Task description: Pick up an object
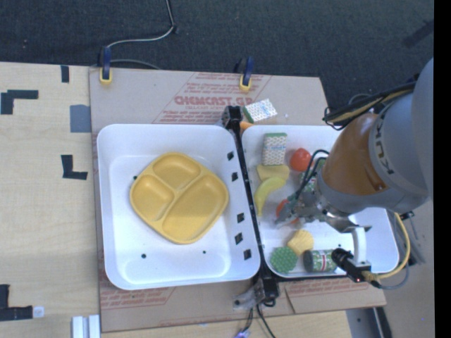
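Just below the hand [290, 215] lies a yellow corn cob [300, 241].

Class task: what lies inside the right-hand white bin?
Right bin: sponge block, red ball, banana, yellow piece, green disc, small can. The arm covers the rest.

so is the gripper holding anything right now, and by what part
Cannot be told. The gripper is down among the items in the right bin, near the banana, and nothing shows between its fingers.

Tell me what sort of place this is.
Likely a robotics lab pick-and-place bench: two white bins clamped onto cardboard, a yellow divided plate, toy food such as a banana, and trailing cables.
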You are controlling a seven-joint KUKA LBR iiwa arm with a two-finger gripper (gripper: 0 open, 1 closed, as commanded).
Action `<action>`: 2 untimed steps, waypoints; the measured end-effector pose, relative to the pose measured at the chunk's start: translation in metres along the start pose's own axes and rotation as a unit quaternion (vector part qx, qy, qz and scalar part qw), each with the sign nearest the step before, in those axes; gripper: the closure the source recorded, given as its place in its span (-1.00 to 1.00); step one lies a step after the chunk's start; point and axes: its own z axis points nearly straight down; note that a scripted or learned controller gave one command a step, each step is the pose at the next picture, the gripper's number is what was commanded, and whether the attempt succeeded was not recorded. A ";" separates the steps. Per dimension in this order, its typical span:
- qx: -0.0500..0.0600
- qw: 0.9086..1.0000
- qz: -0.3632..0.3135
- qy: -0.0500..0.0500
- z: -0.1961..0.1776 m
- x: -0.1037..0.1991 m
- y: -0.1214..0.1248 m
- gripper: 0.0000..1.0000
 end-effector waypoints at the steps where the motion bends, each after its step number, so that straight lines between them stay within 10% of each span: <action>1: 0.003 1.000 -0.001 0.000 -0.086 0.087 0.027 1.00; 2: 0.004 1.000 0.000 -0.001 -0.086 0.086 0.027 -1.00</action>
